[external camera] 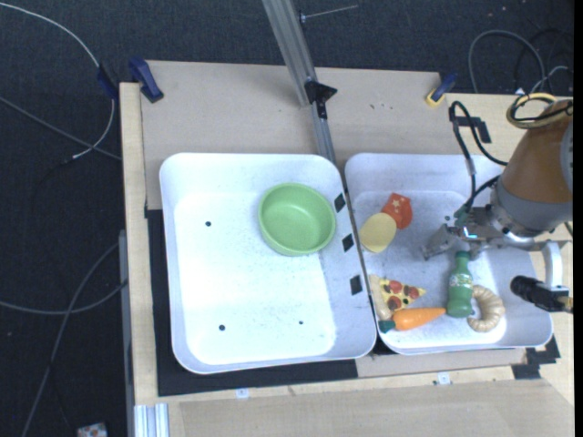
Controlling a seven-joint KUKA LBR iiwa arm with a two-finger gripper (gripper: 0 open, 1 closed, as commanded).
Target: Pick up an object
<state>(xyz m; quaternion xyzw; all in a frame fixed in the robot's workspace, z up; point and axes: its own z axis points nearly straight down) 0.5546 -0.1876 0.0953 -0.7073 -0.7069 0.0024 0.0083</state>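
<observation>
My gripper [461,244] hangs over the right bin [428,167], near its right side, with the fingers spread open and nothing between them. Just below it stands a green bottle [460,287], its cap close under the fingers. A tan doughnut-shaped ring [490,309] lies beside the bottle to the right. An orange carrot [418,318] and a pizza slice [397,291] lie at the bin's front left. A yellow and red piece [386,222] rests left of the gripper.
The left bin [228,326] holds a green bowl [296,218] near its back right corner. A metal pole [293,48] slants down to the divide between the bins. Black cables [469,144] loop beside the arm at the right.
</observation>
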